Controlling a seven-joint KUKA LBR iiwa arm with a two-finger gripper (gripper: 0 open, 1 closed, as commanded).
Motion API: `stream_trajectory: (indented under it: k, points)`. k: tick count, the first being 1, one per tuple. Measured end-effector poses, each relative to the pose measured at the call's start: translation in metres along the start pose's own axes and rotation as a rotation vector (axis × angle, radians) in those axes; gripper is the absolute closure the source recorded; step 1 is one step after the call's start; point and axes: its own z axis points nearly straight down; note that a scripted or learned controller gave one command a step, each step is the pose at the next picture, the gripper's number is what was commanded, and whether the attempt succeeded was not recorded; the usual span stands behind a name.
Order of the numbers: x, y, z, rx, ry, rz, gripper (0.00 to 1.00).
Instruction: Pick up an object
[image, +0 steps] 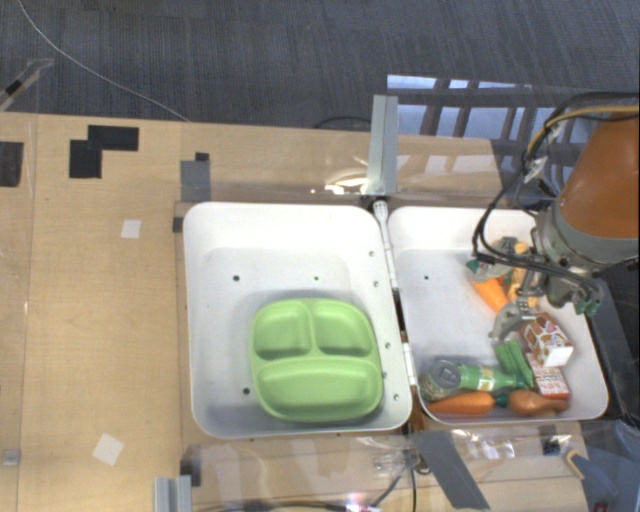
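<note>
My gripper (514, 318) hangs low over the right bin (430, 262), under the grey wrist and orange band of the arm (600, 190). Just to its upper left lies an orange wedge-shaped piece (489, 292). Right of it and a little nearer the front stands a small red and white carton (548, 350), with a green piece (514, 361) beside that. Along the front wall lie a green bottle (470, 379), an orange carrot (461, 404) and a brownish-orange item (529, 402). Nothing shows held in the gripper.
The left bin (215, 260) holds a green divided plate (315, 358) in its front half. A metal post (382, 140) stands behind the wall between the two bins. Black cables (495, 215) loop from the wrist over the right bin's back.
</note>
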Motion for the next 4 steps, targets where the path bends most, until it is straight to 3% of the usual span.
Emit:
stream_trajectory:
  k: [1,2,3,4]
  points:
    - [-0.002,-0.023,0.109,-0.002,0.009,0.079,0.0]
    - [-0.021,-0.036,0.132,0.001,-0.006,-0.093,0.0]
    - [-0.099,-0.056,0.134,0.0,-0.005,-0.037,0.0]
    - [-0.077,-0.034,0.134,0.0,-0.005,-0.047,0.0]
